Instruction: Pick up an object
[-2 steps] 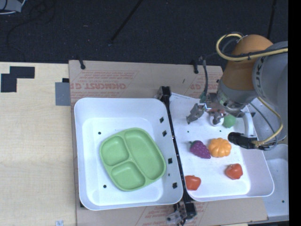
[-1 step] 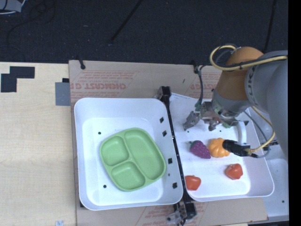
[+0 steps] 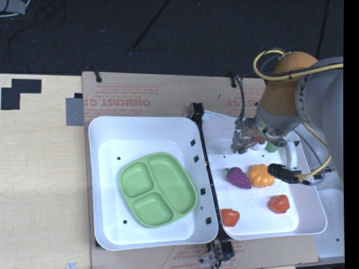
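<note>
- Gripper (image 3: 242, 144) of the grey arm hangs low over the far part of the right bin (image 3: 314, 220), its metal fingers (image 3: 238, 145) pointing down; from this slant it cannot be told how wide they stand, and nothing is seen between them.
- Purple grape bunch (image 3: 239, 177) lies just in front of the tool, nearest of the toys; its long axis runs slantwise across the bin floor, narrow end toward the bin's front-right.
- Orange pepper (image 3: 259, 175) sits touching or just beside the grapes, off to the tool's front-right; it is squat, with no clear long axis.
- Two red pieces (image 3: 229, 217) (image 3: 279, 204) lie well in front of the tool, near the bin's front wall.
- A green item (image 3: 272, 147) peeks out just right of the tool, too hidden to name.
- Green divided plate (image 3: 157, 189) rests in the left bin (image 3: 106, 133), well to the tool's left.
- Judged step: the approach, no grasp made. The next move likely calls for settling on one toy, probably the grapes, and closing across its short width.
</note>
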`<state>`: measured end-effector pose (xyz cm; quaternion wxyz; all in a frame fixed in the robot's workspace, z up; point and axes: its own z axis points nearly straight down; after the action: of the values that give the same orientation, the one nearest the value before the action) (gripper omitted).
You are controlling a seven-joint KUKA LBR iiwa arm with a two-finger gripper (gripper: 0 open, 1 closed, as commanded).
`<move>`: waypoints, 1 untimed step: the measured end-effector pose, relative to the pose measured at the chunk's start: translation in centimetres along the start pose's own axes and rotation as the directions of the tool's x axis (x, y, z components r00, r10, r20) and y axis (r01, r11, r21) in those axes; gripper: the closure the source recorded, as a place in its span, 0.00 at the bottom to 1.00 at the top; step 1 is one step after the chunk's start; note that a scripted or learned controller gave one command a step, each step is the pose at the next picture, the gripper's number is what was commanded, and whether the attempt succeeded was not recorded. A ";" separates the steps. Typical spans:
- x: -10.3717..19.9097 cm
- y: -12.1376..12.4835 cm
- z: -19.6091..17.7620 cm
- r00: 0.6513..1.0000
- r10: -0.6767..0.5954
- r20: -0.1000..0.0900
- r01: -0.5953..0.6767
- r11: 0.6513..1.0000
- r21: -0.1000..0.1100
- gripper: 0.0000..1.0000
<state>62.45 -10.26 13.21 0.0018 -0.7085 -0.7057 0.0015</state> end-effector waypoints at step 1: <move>-0.3 -1.0 -5.1 1.000 0.002 0.001 -0.002 1.000 -0.007 1.00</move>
<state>61.52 -10.56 18.29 -0.0009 -0.7090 -0.7052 -0.0006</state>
